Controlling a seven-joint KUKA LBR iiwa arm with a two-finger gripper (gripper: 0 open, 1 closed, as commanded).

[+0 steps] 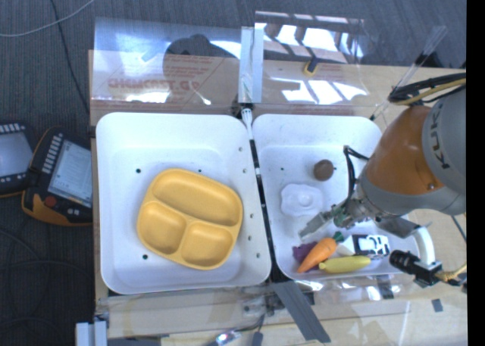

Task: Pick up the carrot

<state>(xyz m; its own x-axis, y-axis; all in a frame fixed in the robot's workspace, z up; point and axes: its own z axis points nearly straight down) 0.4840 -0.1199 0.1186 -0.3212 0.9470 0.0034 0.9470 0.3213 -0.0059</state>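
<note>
Camera view: the carrot (317, 253) lies near the right bin's (288, 148) front edge. The tool (342, 219) hangs just above it; whether it is spread cannot be told.

Brightly and evenly lit from above; strong white glare on the clear plastic panels (303, 64) behind the bins, washing out what lies under them; white bin floors (125, 148) near overexposed, with soft faint shadows under the yellow tray (189, 218); overall slightly soft, fine detail smeared; dark carpet (45, 57) dim but readable.
</note>
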